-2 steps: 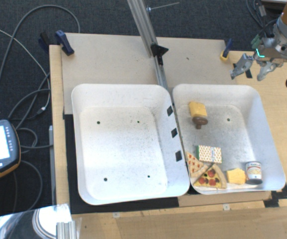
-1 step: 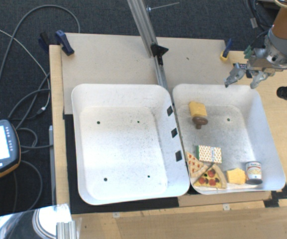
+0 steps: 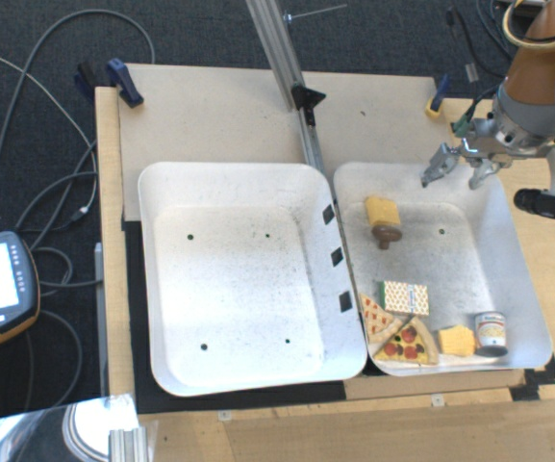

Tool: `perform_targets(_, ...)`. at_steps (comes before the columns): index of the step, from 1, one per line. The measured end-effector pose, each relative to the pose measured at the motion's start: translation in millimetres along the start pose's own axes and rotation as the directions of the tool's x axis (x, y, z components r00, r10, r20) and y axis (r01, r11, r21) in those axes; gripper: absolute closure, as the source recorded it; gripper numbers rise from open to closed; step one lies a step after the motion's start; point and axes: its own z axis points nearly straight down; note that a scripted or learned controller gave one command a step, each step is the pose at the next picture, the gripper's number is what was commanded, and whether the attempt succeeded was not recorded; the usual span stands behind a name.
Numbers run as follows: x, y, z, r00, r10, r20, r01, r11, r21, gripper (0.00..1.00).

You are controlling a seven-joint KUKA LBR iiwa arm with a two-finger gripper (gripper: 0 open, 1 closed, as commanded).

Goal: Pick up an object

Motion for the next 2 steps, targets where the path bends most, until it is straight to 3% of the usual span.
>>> perform_targets(1, 6, -5, 45, 1.000, -0.001, 0.000, 0.001, 1.000, -0.002, 0.00)
perform_targets(2, 5, -2, 29, 1.000, -0.003, 0.003, 0.003, 1.000, -0.011, 1.00)
